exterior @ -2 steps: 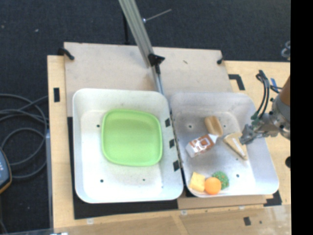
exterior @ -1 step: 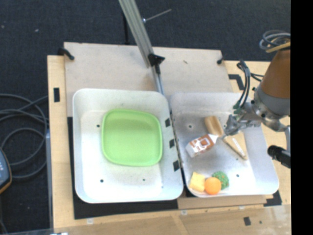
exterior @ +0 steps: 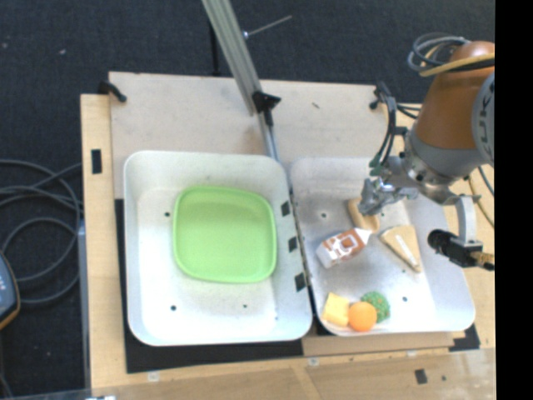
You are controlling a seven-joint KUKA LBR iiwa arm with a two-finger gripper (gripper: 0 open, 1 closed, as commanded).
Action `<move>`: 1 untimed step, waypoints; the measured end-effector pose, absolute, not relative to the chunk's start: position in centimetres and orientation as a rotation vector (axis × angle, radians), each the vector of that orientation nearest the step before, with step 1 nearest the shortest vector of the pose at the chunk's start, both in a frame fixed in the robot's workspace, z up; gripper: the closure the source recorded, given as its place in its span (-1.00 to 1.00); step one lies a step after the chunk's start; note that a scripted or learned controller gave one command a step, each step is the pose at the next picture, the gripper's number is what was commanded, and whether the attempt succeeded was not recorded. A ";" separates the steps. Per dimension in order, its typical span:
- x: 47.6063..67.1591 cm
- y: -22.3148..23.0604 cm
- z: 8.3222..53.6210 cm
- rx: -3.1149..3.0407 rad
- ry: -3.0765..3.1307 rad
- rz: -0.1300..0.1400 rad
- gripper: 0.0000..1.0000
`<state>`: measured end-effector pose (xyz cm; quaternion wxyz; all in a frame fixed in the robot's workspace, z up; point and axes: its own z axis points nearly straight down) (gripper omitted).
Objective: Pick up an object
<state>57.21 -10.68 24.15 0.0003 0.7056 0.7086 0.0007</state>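
Observation:
My gripper [exterior: 372, 200] hangs low over the upper middle of the right bin [exterior: 445, 307], right above a tan bread-like piece [exterior: 361, 216] that its fingers partly hide. Just below lies a small brown and white carton [exterior: 342, 247]. A tan wedge [exterior: 402, 245] rests to the right of the carton. At the bin's front edge sit a yellow block [exterior: 336, 310], an orange ball [exterior: 361, 317] and a green broccoli piece [exterior: 378, 304].
The left bin [exterior: 150, 298] holds a square green plate [exterior: 224, 232]. A slanted metal rail [exterior: 237, 52] runs from the top down to the gap between the bins. Cables lie on the floor at the left.

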 end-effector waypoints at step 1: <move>59.3 -5.0 24.7 2.217 2.226 0.002 1.00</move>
